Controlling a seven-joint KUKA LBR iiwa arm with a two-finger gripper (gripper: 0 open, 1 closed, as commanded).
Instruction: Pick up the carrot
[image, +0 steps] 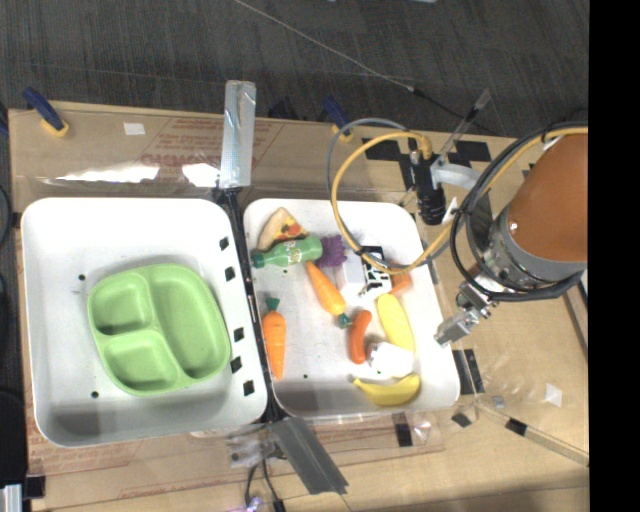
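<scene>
Farthest to the pincer's left, a green divided plate is sitting in the left bin. Closer, in the right bin, the carrot is lying by the wall far from the pincer, green top pointing toward the bench's back edge, touching nothing else. Behind it and nearer the pincer, a pizza slice and a green bottle are lying together, and a second orange piece with a green tip is slanting beside them. Closer still, a yellow cob and a banana are resting. The pincer is hanging just past the right bin's rim, holding nothing visible; I cannot tell how open it is.
</scene>
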